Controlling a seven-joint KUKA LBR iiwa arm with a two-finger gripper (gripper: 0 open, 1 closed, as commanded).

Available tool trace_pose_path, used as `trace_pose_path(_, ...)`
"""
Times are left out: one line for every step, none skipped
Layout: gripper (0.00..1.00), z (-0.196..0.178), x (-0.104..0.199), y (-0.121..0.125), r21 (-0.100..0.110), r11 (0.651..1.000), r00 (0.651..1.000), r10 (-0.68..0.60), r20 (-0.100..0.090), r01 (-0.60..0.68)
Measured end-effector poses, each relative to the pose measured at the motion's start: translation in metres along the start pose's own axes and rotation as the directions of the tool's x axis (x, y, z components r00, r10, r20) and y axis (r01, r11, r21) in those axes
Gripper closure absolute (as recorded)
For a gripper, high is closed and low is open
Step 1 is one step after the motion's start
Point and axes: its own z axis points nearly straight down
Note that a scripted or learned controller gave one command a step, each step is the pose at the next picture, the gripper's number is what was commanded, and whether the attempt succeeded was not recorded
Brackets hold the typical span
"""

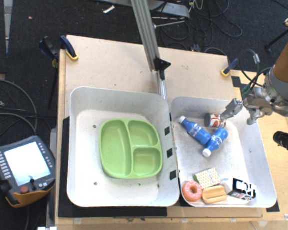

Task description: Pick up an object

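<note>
Objects: two blue plastic bottles with white caps [205,135] lie crossed near the middle of the right white bin [265,162], toward its far edge; a small red-and-white can [214,120] lies touching them on the far side.
Near edge of right bin: a pink-frosted doughnut [192,191] sits at the near left corner, a tan bread-roll-shaped piece [214,194] just beside it, a pale speckled square block [207,177] behind these two, and a black-and-white flat packet [242,189] toward the near right corner.
Left bin: the left white bin [84,107] carries a light green plastic tray with three compartments [131,148] at its centre.
Arm: the grey arm with its orange section comes in over the right bin's far right corner.
Gripper: the two-finger gripper [242,113] hangs above the far right part of the right bin, fingers spread wide apart, one close by the can, with nothing between them.
Bench: tan board [113,64] under both bins, with yellow clamps at its far corners.
</note>
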Motion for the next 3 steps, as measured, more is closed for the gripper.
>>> trace_pose_path(0.0,0.0,0.0,0.0,0.0,1.0,1.0,0.0,0.0,0.0)
trace_pose_path(0.0,0.049,0.007,-0.007,0.004,1.0,1.0,0.001,0.0,-0.001)
trace_pose_path(0.0,0.099,0.003,0.0,0.004,1.0,1.0,0.002,0.001,-0.002)
